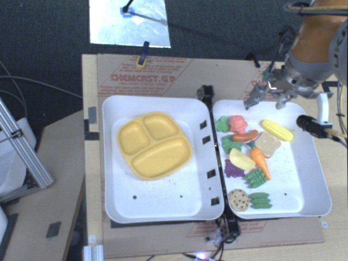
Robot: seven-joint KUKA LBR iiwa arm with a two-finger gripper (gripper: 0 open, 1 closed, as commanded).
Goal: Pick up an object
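Several toy foods lie in the right bin [310, 167]: green broccoli [222, 125], a pink piece [237, 123], a sausage [244, 136], yellow corn [277, 130], a bread slice [267, 144], a carrot [261, 163], a yellow wedge [242, 159], purple grapes [234, 171], a cookie [238, 199] and green pea pods [261, 200]. My gripper [267, 101] hangs over the bin's far edge, above and behind the corn. It is open, with nothing between its fingers.
A yellow divided plate [155, 144] rests in the left bin [114, 189]. A black hinge strip [215, 145] separates the bins. A shiny sheet [129, 15] lies on the dark floor behind. A metal frame [22, 145] stands at the left.
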